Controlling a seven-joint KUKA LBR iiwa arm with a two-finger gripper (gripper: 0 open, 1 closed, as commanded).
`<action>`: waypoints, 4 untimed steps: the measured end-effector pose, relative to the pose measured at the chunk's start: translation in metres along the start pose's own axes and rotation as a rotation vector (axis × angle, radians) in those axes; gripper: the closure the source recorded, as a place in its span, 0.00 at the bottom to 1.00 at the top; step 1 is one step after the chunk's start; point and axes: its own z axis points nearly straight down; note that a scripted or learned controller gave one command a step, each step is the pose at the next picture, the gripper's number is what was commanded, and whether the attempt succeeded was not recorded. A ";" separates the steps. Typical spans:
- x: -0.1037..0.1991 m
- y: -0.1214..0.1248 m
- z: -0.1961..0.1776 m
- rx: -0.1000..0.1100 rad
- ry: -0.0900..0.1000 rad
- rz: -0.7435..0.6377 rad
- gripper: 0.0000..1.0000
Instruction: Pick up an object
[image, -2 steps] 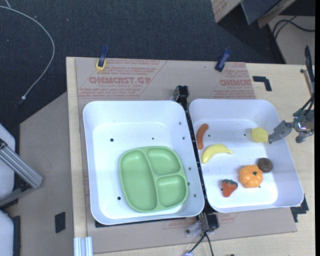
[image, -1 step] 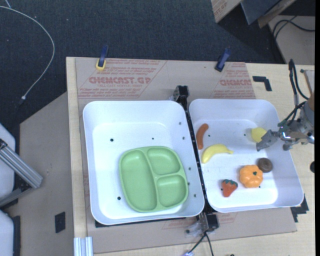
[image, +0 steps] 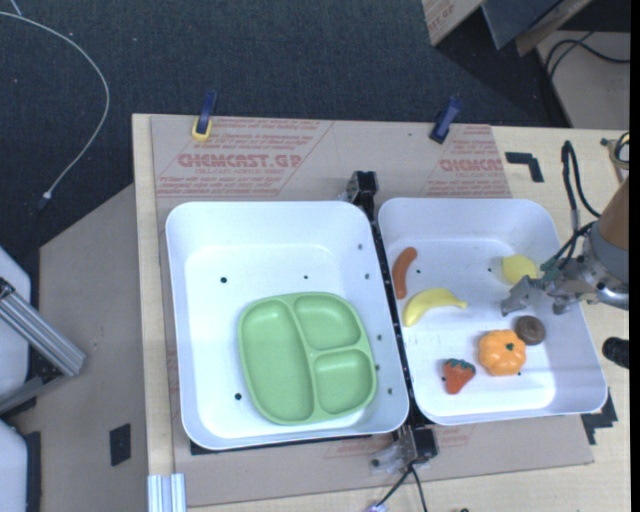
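Two shallow white bins sit side by side on the worktop (image: 250, 160), which is covered by a brown printed board. The left bin (image: 200, 300) carries a green divided plate (image: 305, 355) with three compartments, lying toward the near side. The right bin (image: 470, 395) carries the small play foods: a reddish sausage (image: 403, 271) near its left wall, a yellow banana (image: 432, 304) just beside and below it, a strawberry (image: 458, 375) toward the near edge, an orange pumpkin (image: 501, 352) right of the strawberry, a small brown round piece (image: 529, 329) just above the pumpkin, and a yellow lemon (image: 517, 267) toward the far right.

The arm reaches in from the right, and its gripper (image: 522, 297) hangs over the right bin between the lemon and the brown piece (nearly touching both in this view). Nothing is visibly caught by the gripper; whether it is released or clenched I cannot tell.
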 end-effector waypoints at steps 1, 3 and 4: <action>0.002 0.000 0.051 0.000 0.003 -0.001 0.00; 0.000 -0.003 -0.005 -0.010 -0.005 -0.001 1.00; -0.002 -0.003 -0.069 -0.013 -0.006 -0.002 1.00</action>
